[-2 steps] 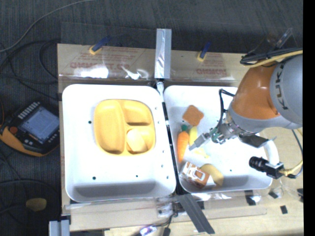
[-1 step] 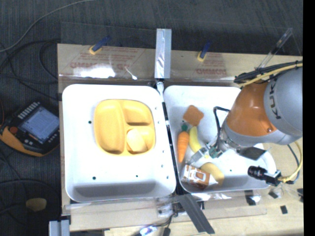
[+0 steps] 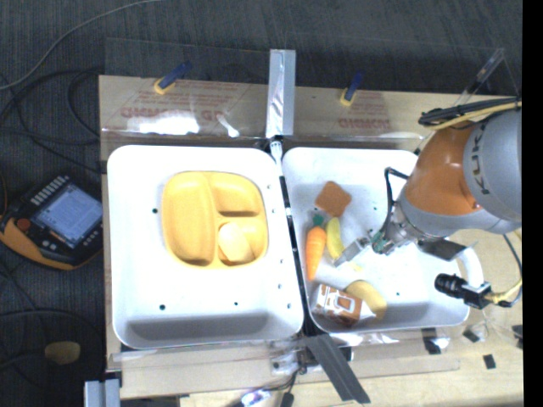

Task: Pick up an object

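**Arm's down in the right bin, nothing grabbed yet**

So the gripper (image 3: 356, 249) is low inside the right bin (image 3: 373, 161), reaching in from the right, tips near the yellow-green piece (image 3: 335, 236) and the carrot (image 3: 315, 251). Fingers look parted a little with nothing between them, though they're small and hard to read. Looks to me like the approach step, not a lift.

Candidates all sit in that bin: an orange block (image 3: 333, 197) up top, the carrot beside the divider, a banana-ish thing (image 3: 366, 294) and a brown carton (image 3: 336, 304) at the front edge. Left bin (image 3: 136, 312) has a yellow tray (image 3: 214, 219).

Next move probably needs the fingers centred over one item, dropped around it, then closed. Things are crowded, so nudging a neighbour seems likely.
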You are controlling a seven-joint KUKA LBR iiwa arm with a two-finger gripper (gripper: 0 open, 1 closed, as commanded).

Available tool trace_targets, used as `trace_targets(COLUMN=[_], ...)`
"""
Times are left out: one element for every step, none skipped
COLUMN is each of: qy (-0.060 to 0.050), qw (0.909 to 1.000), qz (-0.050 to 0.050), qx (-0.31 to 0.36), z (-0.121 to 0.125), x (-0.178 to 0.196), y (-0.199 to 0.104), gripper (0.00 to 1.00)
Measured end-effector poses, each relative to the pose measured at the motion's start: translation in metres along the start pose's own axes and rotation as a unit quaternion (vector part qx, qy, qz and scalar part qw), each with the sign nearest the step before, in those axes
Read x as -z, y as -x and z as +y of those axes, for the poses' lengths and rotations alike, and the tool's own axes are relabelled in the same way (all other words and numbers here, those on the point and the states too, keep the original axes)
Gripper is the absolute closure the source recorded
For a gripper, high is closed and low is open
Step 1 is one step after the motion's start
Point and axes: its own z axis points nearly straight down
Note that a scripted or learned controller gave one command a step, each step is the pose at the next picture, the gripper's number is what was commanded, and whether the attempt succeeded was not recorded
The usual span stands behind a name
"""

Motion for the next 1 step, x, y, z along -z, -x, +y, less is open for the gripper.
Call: trace_targets(qy=[0.0], qw=[1.0], qz=[0.001], qx=[0.0], z=[0.0007], x=[0.0082], y=[-0.0013], gripper=[1.0])
